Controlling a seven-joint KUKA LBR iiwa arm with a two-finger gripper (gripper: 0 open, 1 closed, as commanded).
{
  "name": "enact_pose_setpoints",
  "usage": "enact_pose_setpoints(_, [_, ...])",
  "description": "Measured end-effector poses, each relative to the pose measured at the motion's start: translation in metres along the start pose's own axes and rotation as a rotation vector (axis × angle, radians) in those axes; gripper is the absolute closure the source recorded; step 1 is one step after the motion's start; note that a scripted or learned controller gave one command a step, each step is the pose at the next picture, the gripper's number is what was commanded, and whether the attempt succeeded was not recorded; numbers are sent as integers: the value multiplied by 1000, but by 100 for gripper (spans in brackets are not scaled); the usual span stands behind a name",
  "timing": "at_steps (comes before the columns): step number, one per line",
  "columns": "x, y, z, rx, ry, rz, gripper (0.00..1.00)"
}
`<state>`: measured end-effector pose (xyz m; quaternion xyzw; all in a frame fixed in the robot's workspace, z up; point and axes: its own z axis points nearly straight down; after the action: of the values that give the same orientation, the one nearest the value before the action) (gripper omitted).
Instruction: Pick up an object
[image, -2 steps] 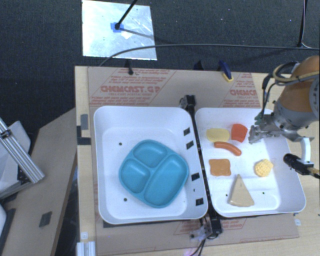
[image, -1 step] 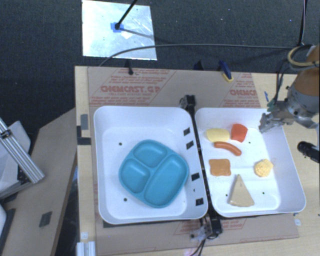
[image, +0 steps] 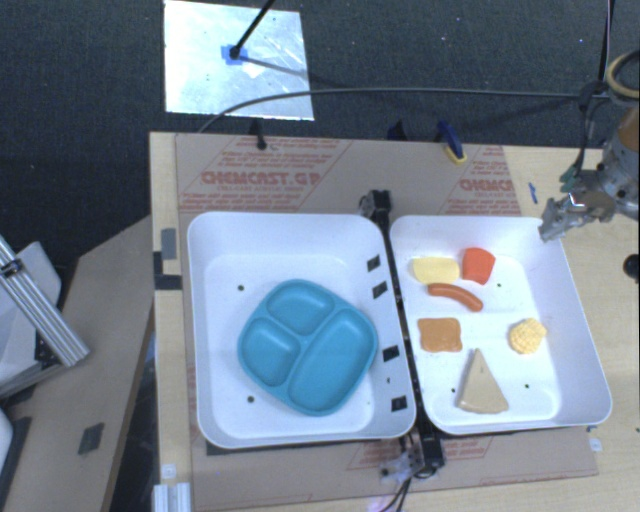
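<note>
On a cardboard-topped bench (image: 300, 170), toy foods (sausage (image: 456, 296) among them) lie in the right bin (image: 585, 350); the gripper (image: 560, 222) hovers above its far-right corner, finger state indiscernible.

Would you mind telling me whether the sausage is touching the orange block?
Apart. The camera view shows a strip of white bin floor between the sausage and the orange block.

Glossy blue plastic tray (image: 307, 345), smooth white bins (image: 215, 300).
</note>
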<state>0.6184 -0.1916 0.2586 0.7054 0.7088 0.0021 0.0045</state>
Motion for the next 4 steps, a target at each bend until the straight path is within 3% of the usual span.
enact_pose_setpoints(1, [0, 2, -35, 3, 2, -1, 100])
enact_pose_setpoints(4, [169, -32, 0, 10, 5, -5, 100])
